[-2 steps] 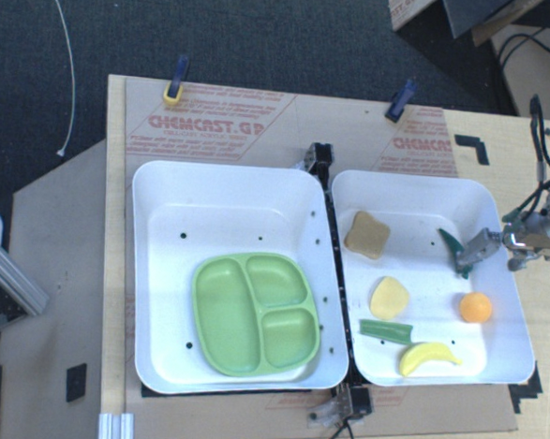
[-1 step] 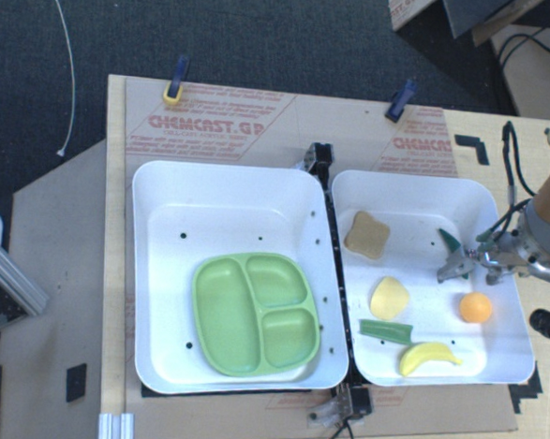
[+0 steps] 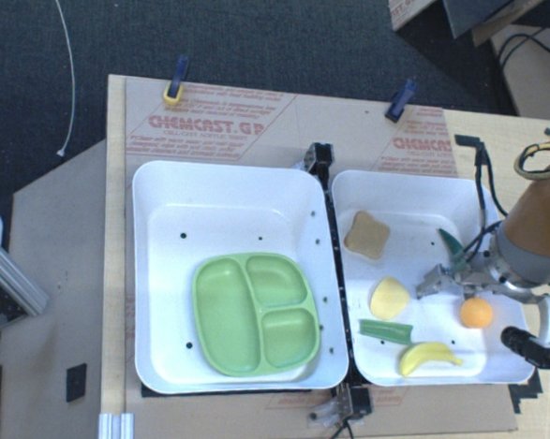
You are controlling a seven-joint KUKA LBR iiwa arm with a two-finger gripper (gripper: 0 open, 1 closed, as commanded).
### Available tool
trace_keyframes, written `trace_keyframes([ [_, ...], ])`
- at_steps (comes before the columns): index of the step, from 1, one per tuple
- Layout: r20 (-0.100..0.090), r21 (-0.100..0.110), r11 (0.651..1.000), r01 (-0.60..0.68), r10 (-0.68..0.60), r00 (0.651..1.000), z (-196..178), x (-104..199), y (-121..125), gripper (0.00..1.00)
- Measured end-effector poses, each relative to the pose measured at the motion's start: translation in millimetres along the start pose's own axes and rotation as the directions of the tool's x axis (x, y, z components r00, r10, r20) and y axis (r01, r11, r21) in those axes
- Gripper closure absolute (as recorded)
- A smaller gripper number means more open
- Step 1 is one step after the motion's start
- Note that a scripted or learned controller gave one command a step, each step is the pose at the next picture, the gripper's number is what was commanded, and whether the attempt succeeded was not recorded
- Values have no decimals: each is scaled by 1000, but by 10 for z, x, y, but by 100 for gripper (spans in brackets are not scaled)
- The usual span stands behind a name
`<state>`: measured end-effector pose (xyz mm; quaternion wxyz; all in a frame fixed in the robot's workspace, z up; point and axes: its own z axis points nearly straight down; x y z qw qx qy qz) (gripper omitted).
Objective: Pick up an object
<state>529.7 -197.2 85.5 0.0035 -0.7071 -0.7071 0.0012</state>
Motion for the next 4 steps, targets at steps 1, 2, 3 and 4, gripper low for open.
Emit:
trace_keyframes([
  [1,4,-7,1000,-1,1,1000,-138,-11,16,100],
  [2,6,-13,1000,1,-1,1000,-591,29,81,100],
  [3,7,-13,1000,0,0,1000,-1077,-65,114,100],
  [4,7,-15,1000,2,-2,1000,-1650,29,102,100],
])
